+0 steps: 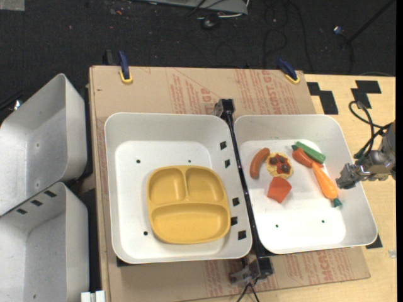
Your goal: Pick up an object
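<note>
A yellow divided plate (187, 204) sits in the left bin (126, 131), toward its near side. The right bin (315, 231) holds the toy food in its far half: a red sausage (259, 162) on the left, a small pizza slice (279, 165) just beside it, a red block (279, 189) near the pizza on its near side, a green and red piece (306, 153) farther right, and an orange carrot (325, 181) lying toward the right wall. The pincer (350, 175) hangs at the right rim, just beside the carrot, with nothing visibly in it; I cannot tell how wide it stands
</note>
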You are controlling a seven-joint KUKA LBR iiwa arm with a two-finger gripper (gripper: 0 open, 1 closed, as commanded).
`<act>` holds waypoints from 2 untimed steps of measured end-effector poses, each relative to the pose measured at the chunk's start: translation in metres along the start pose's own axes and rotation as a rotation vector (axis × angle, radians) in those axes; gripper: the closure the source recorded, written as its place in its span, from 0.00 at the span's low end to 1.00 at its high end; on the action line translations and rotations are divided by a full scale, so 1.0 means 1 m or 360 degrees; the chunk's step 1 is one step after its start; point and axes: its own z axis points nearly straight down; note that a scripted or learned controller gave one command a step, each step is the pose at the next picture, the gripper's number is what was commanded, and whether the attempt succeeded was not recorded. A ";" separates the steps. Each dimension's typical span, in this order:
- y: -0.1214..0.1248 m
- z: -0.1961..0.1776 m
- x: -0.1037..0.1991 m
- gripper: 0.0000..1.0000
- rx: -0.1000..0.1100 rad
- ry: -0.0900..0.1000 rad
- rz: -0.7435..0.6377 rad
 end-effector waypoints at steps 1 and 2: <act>0.001 -0.006 0.000 1.00 0.0006 0.0002 0.0001; 0.000 -0.016 0.058 1.00 0.0008 0.0007 -0.0007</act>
